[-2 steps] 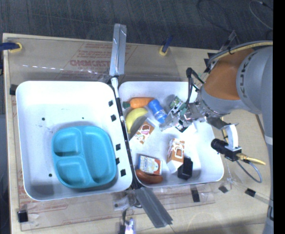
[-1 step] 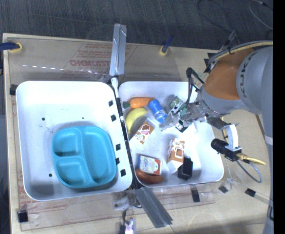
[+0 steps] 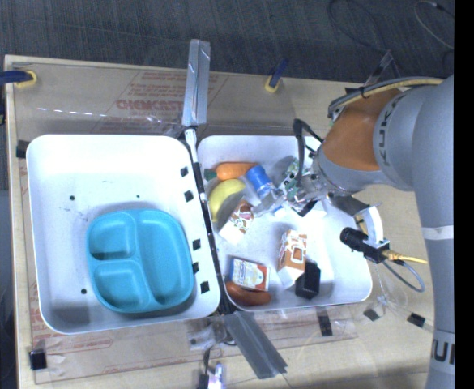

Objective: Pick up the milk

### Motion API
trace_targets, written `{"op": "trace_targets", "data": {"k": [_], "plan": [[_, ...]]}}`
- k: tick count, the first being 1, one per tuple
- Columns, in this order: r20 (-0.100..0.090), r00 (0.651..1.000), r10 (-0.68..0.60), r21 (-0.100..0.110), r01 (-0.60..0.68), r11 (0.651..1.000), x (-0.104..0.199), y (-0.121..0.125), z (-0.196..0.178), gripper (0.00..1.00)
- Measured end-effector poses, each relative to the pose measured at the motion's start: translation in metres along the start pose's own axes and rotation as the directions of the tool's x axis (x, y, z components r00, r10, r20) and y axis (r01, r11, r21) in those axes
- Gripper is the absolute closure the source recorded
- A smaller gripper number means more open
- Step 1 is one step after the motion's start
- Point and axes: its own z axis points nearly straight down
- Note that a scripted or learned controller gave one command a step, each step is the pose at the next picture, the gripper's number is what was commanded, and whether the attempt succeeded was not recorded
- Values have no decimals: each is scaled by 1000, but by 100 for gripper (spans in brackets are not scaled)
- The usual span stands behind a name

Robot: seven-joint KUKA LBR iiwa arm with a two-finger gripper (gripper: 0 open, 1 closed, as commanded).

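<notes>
Camera view: hand (image 3: 295,186) beside bottle (image 3: 260,181).

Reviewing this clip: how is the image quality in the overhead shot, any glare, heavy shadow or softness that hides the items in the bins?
Camera view: lighting is even and bright; the white left bin looks nearly blown out, with a soft shadow beside the blue tray. The picture is slightly soft overall, so print on the small cartons is unreadable. The gripper area is cluttered and dark, its details hard to make out.

Milk carton (image 3: 292,254) lies tilted (white-orange) in right bin (image 3: 346,286).
</notes>
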Motion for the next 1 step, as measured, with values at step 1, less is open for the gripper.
{"op": "trace_targets", "data": {"k": [1], "plan": [[-15, 979, -205, 16, 206, 979, 18, -66, -49, 0]]}}
